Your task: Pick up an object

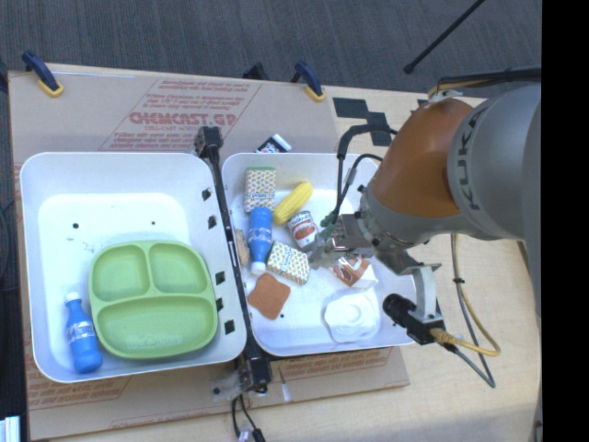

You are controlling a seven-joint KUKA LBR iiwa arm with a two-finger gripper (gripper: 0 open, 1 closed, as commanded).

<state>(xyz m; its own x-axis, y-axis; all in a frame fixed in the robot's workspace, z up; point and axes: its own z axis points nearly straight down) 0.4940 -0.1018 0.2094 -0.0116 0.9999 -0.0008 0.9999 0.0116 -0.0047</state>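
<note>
Pincer [329, 239] is low in the right bin [386, 168], can [304, 229] just left; grip state unclear; nothing lifted yet.

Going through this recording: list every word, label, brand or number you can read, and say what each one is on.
"CHEMCAST GP": large red print on the cardboard sheet under the bins; the smaller red lines around it are too blurred to read.
"KU", the start of a cut-off word: grey arm housing.
Labels on the two blue bottles, the small can and the patterned packets: too small to read.
</note>
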